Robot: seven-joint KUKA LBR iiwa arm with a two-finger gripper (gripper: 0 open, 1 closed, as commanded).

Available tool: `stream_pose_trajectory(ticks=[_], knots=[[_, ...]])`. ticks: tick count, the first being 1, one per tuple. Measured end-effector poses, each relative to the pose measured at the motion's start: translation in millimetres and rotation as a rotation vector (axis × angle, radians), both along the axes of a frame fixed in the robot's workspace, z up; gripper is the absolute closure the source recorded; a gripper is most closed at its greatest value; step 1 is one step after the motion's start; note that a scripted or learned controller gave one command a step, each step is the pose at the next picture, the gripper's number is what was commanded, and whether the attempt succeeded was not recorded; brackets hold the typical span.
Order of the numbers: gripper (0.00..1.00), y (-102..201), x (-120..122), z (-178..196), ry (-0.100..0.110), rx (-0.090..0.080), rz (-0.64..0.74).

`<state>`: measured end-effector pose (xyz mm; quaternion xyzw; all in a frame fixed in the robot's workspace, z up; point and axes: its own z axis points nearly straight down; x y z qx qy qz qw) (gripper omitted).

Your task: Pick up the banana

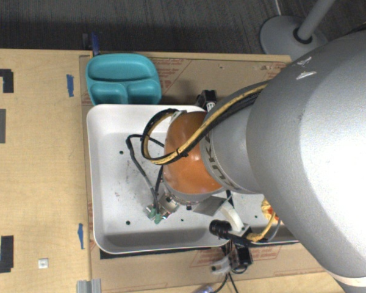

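My grey arm with its orange band (186, 157) hangs over the middle of the white bin (104, 163) and covers most of it. The wrist points straight down, so the gripper lies under it and its state is hidden. A grey mount with a small green connector (156, 215) peeks out at the wrist's lower left, close above the bin floor. A small yellow-orange patch (267, 211) shows at the arm's lower edge on the right. I cannot tell whether that patch is the banana or part of the yellow cable.
A teal divided tray (123, 79) stands just behind the bin's far rim. Black and yellow cables (147, 140) loop from the wrist over the bin's left half. Cardboard bench with blue tape marks (69, 85) lies to the left. A grey stand base (287, 34) sits at the top right.
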<state>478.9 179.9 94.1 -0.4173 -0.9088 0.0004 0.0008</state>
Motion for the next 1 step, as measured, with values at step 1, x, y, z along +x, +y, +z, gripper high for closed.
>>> stream_pose_trajectory(ticks=[1], knots=[[1.0, 36.8, 1.9, -7.8, -0.007, 0.0, -0.247]])
